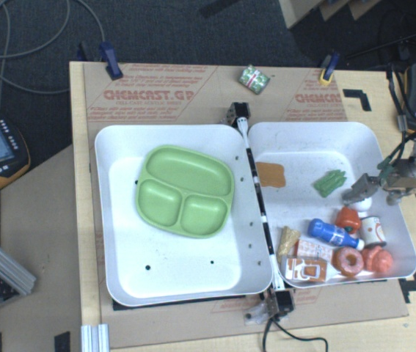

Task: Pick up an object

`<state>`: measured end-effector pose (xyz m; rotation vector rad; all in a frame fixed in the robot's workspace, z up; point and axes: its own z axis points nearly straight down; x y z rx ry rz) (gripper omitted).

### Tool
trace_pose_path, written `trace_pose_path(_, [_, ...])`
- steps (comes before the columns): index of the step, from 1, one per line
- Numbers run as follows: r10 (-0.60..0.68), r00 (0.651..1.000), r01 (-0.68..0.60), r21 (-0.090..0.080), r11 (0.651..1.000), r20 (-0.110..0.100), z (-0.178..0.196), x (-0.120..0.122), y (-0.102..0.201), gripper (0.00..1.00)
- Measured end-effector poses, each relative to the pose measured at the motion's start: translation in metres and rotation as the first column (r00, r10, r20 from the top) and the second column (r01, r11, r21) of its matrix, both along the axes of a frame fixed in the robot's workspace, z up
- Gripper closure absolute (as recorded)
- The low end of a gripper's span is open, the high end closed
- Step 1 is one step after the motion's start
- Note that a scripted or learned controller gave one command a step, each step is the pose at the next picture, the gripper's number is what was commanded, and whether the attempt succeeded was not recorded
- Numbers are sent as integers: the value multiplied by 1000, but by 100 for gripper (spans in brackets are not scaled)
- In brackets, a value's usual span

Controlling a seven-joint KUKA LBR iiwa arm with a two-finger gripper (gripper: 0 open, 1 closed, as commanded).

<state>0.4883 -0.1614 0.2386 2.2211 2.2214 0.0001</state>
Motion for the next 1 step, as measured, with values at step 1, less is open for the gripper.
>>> trace_pose_path(1, [0, 1000, 0, 2, 1000, -3, -78, 51, 7, 0])
